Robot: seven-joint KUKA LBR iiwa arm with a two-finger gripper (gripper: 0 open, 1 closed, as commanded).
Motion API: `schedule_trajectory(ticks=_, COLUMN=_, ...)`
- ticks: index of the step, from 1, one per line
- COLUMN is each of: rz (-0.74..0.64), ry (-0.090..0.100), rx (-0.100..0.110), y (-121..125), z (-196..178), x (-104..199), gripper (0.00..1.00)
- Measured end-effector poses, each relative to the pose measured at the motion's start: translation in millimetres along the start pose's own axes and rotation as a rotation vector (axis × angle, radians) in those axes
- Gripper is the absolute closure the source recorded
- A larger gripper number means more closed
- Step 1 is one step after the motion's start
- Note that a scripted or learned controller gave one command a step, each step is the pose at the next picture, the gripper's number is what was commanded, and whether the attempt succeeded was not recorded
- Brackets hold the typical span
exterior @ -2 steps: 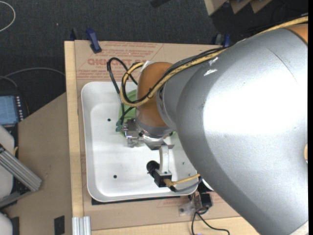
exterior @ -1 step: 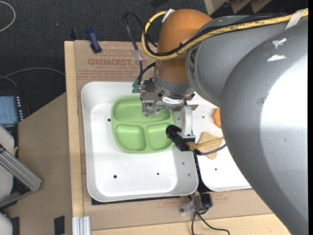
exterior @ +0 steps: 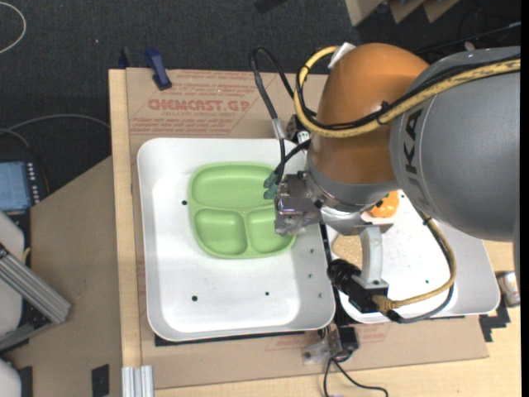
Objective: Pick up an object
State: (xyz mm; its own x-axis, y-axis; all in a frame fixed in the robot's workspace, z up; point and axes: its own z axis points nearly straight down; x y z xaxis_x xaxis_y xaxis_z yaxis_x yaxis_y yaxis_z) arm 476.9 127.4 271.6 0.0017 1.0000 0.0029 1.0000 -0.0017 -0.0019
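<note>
Green tray (exterior: pixel 235 209) sitting in the left bin (exterior: pixel 165 255), up in the back-right part of it, flat on the floor, three compartments: one wide one at the back, two smaller ones in front. Right edge of it tucked under the gripper (exterior: pixel 285 209), which hangs right over that rim near the front-right compartment. Touching or just hovering above, no way to say from this angle. Same for grip state, honestly can't tell, too much metal and cable bunched up there. Rest of the left bin just white floor with a few small dark dots scattered about. Arm (exterior: pixel 413 139) coming in from the right, big orange band (exterior: pixel 364 106) on top, grey body covering most of the right bin (exterior: pixel 463 296). Black and yellow cables (exterior: pixel 285 122) looping off the wrist, another yellow-black one (exterior: pixel 430 292) curling down over the right bin. Something orange (exterior: pixel 382 208) peeking out in the right bin just below the arm, too hidden to name. Both bins on a brown board (exterior: pixel 198 98) with red print along the back, blue clip (exterior: pixel 157 66) at its back-left corner. Dark carpet (exterior: pixel 124 15) beyond that.
</note>
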Motion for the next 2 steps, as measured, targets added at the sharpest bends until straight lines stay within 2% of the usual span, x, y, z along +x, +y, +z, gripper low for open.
schedule_trajectory(ticks=1, rz=0.002, ry=-0.002, rx=-0.011, y=3.3, z=-67.2, x=-39.1, gripper=1.00)
schedule_trajectory(ticks=2, rz=-0.005, ry=0.001, rx=-0.016, y=3.2, z=-173.8, x=-21.7, gripper=1.00)
